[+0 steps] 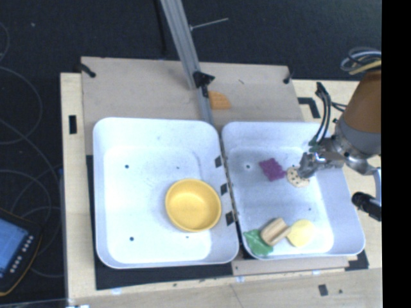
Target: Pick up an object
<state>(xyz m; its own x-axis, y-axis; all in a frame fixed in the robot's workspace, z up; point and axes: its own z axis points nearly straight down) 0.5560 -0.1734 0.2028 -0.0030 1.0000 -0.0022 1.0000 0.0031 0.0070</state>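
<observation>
In the right bin (334, 191), along its near edge, lie a green piece (255, 242), a tan block (273, 230) and a yellow lump (300, 233). Farther in, a purple block (271, 169) sits mid-bin. Just right of it the gripper (307, 165) is down over a small spotted piece (297, 179); its opening cannot be told. The left bin (128, 146) has a yellow bowl (192, 205).

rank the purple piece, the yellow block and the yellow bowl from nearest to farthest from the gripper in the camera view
From the gripper:
1. Purple piece, right bin, just to its left.
2. Yellow block, right bin's near edge.
3. Yellow bowl, in the left bin.
</observation>
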